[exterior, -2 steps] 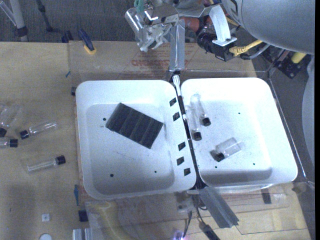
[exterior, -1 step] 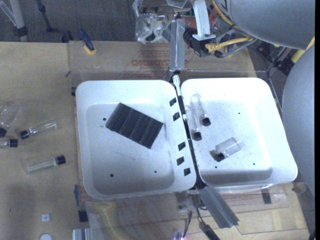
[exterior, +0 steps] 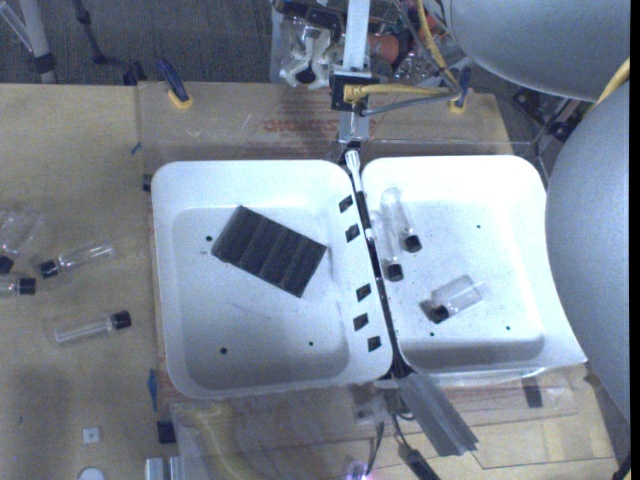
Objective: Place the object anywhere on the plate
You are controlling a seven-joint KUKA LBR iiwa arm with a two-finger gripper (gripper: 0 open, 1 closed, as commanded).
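Note:
A dark ribbed rectangular plate (exterior: 270, 250) lies tilted on the floor of the left bin (exterior: 165, 268). In the right bin (exterior: 520, 258), two clear vials with black caps (exterior: 400, 218) (exterior: 387, 255) lie close to the central divider. A third, shorter vial (exterior: 452, 298) lies nearer the bin's middle. My gripper (exterior: 305, 53) hangs high at the top of the view, behind the bins' far edge and well away from the vials and the plate. Nothing shows in its grasp. The grey arm (exterior: 540, 18) fills the upper right corner.
A divider with black tabs (exterior: 360, 268) separates the bins. Several loose vials (exterior: 85, 258) (exterior: 95, 326) lie on the wooden bench to the left. Blue clamps (exterior: 178, 93) (exterior: 460, 96) stand at the back edge. A grey arm link (exterior: 600, 248) overhangs the right bin's right side.

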